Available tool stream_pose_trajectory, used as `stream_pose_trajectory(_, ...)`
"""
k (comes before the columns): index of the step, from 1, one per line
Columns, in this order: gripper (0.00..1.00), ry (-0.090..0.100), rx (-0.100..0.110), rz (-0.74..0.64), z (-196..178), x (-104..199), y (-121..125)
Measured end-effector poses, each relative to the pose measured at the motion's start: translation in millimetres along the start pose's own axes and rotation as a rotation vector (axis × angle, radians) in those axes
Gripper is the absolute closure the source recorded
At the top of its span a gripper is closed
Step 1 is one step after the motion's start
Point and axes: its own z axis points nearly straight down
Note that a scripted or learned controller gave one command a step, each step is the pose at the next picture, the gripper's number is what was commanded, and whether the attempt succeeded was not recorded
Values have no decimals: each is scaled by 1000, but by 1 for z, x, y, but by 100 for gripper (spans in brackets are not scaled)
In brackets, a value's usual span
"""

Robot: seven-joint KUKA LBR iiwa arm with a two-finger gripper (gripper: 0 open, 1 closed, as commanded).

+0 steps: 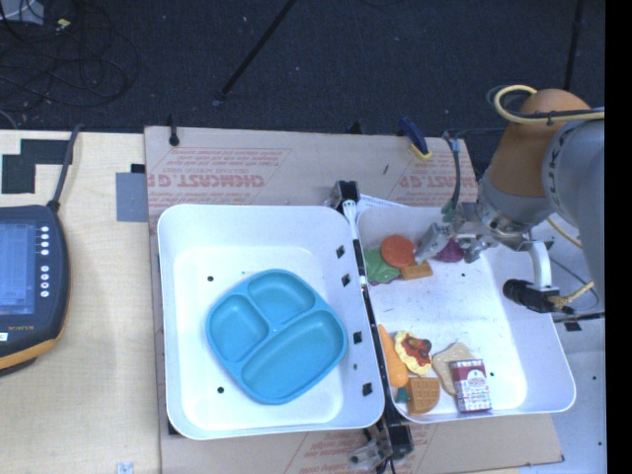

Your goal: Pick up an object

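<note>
So the gripper [441, 242] was down in the far end of the right bin [513, 304], right beside a purple piece [450, 252] and close to the red-orange round toy [398, 250] and the green one [378, 265]. Couldn't tell how its jaws were set. The blue divided plate [276, 336] sat in the left bin [188, 265], and the small red box [471, 385] was at the near end.

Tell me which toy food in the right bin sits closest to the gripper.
The purple piece, right beside the gripper; the round orange-red one lies further left.
</note>
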Motion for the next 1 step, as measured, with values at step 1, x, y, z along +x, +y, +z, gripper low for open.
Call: stream_pose_trajectory(1,0,-8,-13,2,20,49,4)
